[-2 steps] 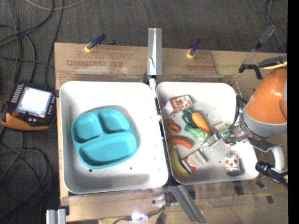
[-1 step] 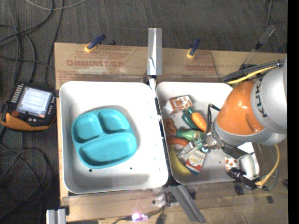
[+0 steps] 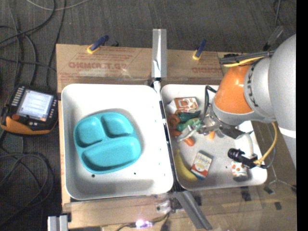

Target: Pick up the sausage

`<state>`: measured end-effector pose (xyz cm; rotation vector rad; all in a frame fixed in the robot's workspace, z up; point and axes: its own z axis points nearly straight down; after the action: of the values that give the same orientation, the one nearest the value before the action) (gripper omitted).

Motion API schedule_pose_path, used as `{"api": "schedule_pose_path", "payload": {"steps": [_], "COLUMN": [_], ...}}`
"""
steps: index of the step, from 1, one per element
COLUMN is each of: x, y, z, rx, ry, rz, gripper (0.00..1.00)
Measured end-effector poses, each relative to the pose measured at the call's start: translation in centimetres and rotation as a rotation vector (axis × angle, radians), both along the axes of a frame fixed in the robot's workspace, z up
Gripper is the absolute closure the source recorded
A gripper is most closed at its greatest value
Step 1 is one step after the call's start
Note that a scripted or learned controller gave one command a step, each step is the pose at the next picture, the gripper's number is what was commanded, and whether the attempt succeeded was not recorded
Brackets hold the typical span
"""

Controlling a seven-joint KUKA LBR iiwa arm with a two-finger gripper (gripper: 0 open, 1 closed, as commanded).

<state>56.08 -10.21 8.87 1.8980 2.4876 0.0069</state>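
Gripper [image 3: 188, 133], its grip unreadable, hangs over the right bin [image 3: 260, 179] among two small cartons [image 3: 201, 164], one banana [image 3: 184, 169].

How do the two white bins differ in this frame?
The left bin holds a turquoise divided tray; the right bin holds a clutter of small items, among them a small carton. The gripper works in the right bin, not the left bin. Both are shallow and white.
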Motion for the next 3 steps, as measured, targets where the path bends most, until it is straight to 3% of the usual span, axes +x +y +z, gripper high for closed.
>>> {"api": "schedule_pose_path", "payload": {"steps": [1, 2, 3], "x": [0.1, 0.0, 0.8], "y": [0.1, 0.3, 6.9], "z": [0.8, 1.4, 9.3], "rx": [0.002, 0.005, 0.002], "ry": [0.002, 0.008, 0.017], "rz": [0.000, 0.002, 0.300], "gripper": [1.00, 1.00, 1.00]}}
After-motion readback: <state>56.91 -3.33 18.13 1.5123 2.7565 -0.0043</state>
